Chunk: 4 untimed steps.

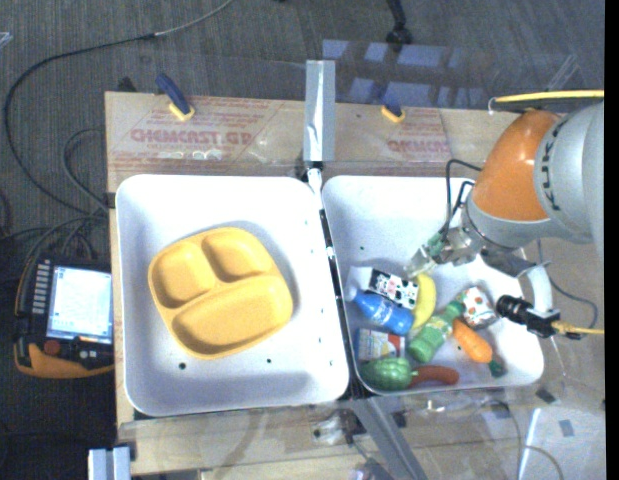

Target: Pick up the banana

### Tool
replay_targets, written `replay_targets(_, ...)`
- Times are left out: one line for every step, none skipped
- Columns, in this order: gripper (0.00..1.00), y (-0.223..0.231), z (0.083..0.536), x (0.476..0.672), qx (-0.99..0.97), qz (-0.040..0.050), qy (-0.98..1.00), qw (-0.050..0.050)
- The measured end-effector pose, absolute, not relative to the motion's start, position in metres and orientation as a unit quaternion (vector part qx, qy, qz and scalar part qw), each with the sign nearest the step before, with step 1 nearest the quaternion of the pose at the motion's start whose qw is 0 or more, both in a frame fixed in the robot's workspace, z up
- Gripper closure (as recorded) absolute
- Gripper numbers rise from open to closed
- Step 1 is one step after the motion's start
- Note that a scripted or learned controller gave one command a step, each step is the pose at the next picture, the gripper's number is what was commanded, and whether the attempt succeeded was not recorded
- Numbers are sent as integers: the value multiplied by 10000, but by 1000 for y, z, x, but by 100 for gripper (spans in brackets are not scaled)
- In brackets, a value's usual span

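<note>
My gripper (436, 251) hangs over the right bin (389, 208), just above and to the right of the banana (426, 299) — not touching it as far as I can see. Whether my fingers are wide or narrow I cannot tell; they blur together from this angle. Nothing sits between them.

Banana: yellow, curved, lying near the middle of the right bin's cluster of toys. All places below relative to the banana. Touching its left side, a small black-and-white carton (393, 288). Below-left of it, a blue bottle (380, 311) lying on its side. Just to its right and lower, a green bottle (433, 334), tilted. Further right, a white-and-red item (476, 307) and an orange carrot (473, 345). Below it, near the bin's bottom edge, a green leafy vegetable (389, 373) and a red chilli (435, 375) — side by side.

Well left of the banana, in the left bin (149, 368), a yellow divided plate (221, 290), three compartments, lying flat.

My orange band (514, 173) is up and right of the banana.
</note>
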<state>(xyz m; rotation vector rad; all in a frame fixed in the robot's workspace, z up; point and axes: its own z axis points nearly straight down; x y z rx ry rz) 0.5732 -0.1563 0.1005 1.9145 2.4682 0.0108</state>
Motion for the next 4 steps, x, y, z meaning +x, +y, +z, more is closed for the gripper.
replay_targets(100,-100,209,580,6391,-11,7691,2)
replay_targets(0,-100,209,580,6393,-15,7689,3)
replay_targets(0,-120,90,501,5207,22,8537,45)
replay_targets(100,-119,102,504,5208,55,8536,91)
